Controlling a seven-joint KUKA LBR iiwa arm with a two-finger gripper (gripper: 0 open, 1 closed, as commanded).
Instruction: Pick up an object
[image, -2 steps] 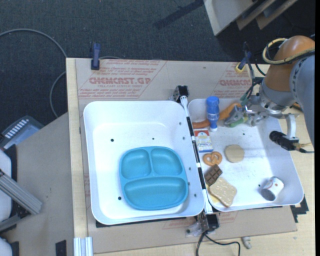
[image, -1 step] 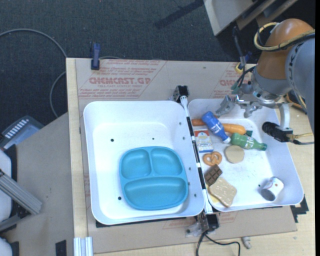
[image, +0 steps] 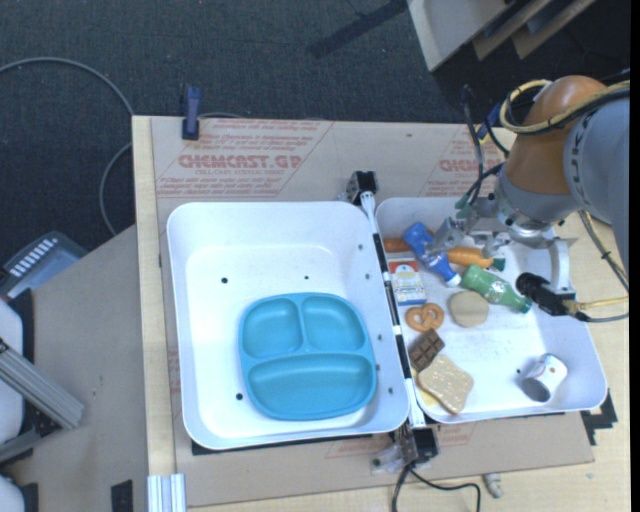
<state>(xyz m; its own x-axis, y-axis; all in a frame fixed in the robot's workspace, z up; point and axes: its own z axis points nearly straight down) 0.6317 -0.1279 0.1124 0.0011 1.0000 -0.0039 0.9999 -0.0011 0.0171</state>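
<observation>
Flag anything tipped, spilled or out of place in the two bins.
Nothing looks spilled or broken. The white mug lies on its side in the right bin; the green bottle also lies flat. The blue divided plate sits level in the left bin.

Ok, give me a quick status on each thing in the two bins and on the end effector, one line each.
Blue tray: flat in the left bin, compartments bare.
Orange carrot: lying on its side, right bin, under the end effector.
Green bottle: lying on its side.
Pretzel: lying flat.
Cracker: flat, near the front wall.
White cup: tipped on its side.
End effector: low over the right bin; grip unclear.
</observation>
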